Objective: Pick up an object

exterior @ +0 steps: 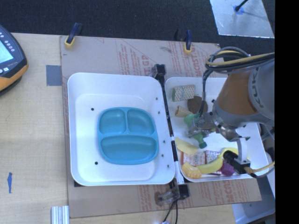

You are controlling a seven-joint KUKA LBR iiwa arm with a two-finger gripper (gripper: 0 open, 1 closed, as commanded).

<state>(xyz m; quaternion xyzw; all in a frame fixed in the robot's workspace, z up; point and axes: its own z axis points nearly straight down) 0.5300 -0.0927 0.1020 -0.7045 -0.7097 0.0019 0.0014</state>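
Gripper (202, 127) lowered into right bin (254, 136), over green toy (191, 121); gripper state cannot be told. Toy judged light, hard plastic, slippery; best pinched across narrow middle. Banana (208, 167) near front. Blue tray (127, 135) seated in left bin (79, 125).

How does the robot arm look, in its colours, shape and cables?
The arm is thick and rounded, grey with a wide orange band above the wrist. Black and yellow cables loop over its top. The gripper at its end is dark metal.
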